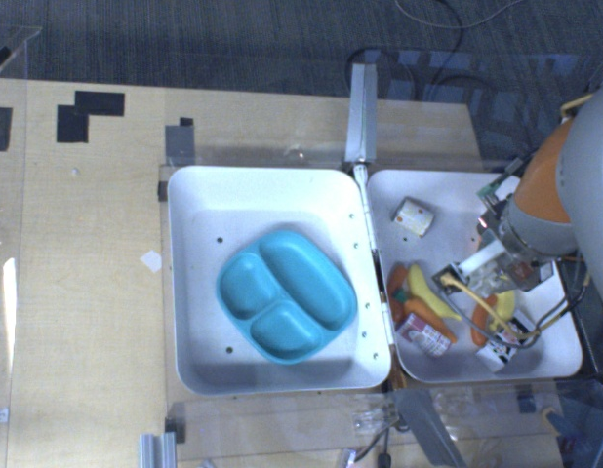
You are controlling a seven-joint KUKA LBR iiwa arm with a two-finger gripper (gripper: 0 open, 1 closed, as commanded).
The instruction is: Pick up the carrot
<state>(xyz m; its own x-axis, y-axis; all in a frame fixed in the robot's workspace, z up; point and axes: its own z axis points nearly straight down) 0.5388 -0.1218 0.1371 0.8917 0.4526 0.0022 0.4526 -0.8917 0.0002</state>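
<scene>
The carrot [433,318], a tapered orange piece, lies in the right bin [448,195] just below a yellow banana [428,294] and above a red packet [425,335]. My gripper [475,310] is down in the same bin, to the right of the carrot, and it looks open, with its fingers spread along a slant. A second small orange piece [482,311] and a yellow bit [505,305] sit in the space between the fingers. The carrot itself lies clear of the fingers, a short way to their left.
A small white box [413,216] rests at the back of the right bin. Another orange item [397,283] leans on that bin's left wall. The left bin [194,261] holds a blue divided plate [287,293]. A metal divider [362,115] runs behind the bins.
</scene>
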